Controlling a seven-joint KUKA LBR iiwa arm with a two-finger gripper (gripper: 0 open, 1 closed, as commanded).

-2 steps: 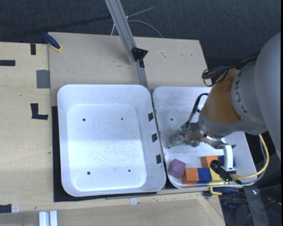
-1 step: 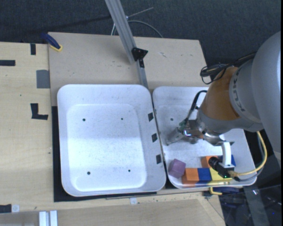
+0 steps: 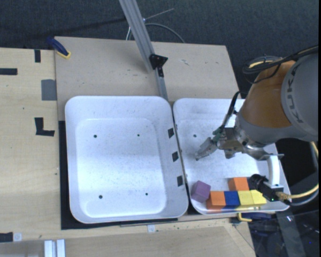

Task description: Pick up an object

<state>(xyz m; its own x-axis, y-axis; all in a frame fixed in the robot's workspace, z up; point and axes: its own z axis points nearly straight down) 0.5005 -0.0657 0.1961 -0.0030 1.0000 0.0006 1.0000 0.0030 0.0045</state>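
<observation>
**Hovering short of the blocks in the right bin**

Reaching for a block is the step in hand, and you do it well by choosing the one that stands apart. The purple block (image 3: 201,190) sits alone at the near left of the right bin (image 3: 203,111), just beside the orange block (image 3: 218,198); the blue block (image 3: 231,198) and yellow blocks (image 3: 251,197) line the near wall, packed touching. Bring the tool (image 3: 205,150) toward the purple block and straddle it squarely, keeping off the bin wall. The tool hangs over bare bin floor, near the blocks but apart from them. Its fingers look close together, though you cannot tell for sure; nothing sits between them.
</observation>
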